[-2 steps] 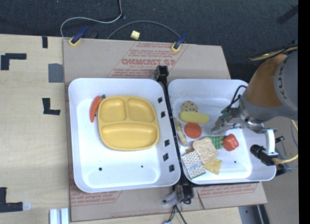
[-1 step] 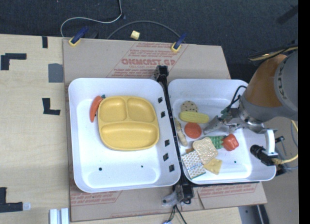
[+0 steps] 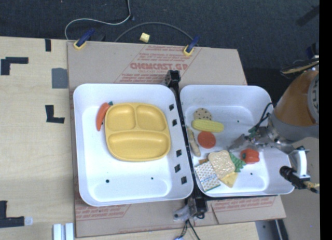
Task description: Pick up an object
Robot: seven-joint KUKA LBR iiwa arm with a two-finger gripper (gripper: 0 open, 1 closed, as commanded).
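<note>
Two shallow white bins sat side by side on a cardboard-covered bench. Toy foods crowded the right bin (image 3: 259,98): a cookie (image 3: 202,114), a corn cob (image 3: 208,125), a tomato (image 3: 206,140) and crackers (image 3: 222,163). By its right edge the gripper (image 3: 248,141) hung low over a small red, green-leaved strawberry-like piece (image 3: 250,155), apparently approaching; whether it was open could not be judged. Next it would need to descend squarely and close.
</note>
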